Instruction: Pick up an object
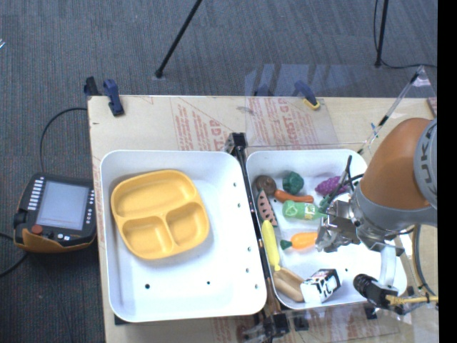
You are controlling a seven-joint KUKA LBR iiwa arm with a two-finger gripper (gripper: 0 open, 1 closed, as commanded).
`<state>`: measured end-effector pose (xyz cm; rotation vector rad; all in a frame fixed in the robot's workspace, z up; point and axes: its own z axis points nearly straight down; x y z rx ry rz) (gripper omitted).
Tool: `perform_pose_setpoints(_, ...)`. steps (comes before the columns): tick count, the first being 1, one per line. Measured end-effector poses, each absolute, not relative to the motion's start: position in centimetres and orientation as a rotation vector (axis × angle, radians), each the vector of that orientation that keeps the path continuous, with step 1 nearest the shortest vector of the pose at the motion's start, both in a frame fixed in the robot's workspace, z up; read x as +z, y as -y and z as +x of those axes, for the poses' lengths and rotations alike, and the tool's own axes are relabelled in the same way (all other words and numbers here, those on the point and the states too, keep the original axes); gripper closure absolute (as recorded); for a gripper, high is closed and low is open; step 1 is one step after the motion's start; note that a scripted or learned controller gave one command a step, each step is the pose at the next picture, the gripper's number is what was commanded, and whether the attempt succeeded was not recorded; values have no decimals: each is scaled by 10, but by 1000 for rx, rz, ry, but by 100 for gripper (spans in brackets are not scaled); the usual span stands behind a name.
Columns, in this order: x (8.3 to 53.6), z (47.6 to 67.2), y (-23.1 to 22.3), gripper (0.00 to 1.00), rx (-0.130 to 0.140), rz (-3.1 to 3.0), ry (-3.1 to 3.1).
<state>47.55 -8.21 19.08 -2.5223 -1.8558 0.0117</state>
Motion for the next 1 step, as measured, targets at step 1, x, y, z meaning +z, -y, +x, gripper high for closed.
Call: perform_pose_setpoints(1, 274, 487, -34, 100, 7, -2564, 1805)
